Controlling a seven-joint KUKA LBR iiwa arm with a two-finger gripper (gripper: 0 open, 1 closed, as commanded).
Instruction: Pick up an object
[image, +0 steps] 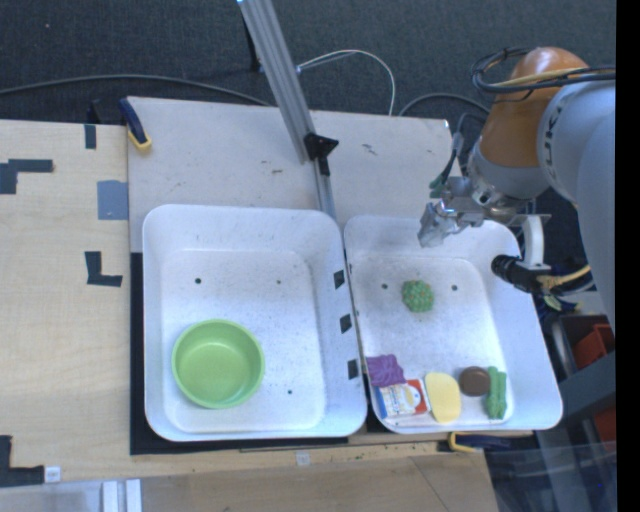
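Note:
My gripper (433, 232) hangs over the far edge of the right bin (520, 330), above the bin floor and holding nothing that I can see. A small green knobbly ball (418, 295) lies in the middle of that bin, a little nearer and slightly left of the gripper. Along the bin's near edge sit a purple piece (382, 368), a red-and-white packet (401, 399), a yellow piece (444, 396), a brown round piece (474, 380) and a green piece (496, 392).
The left bin (240, 240) holds a green bowl (218, 363) at its near left. A slanted metal pole (292, 90) crosses the back of the bench. Cables trail behind the bins.

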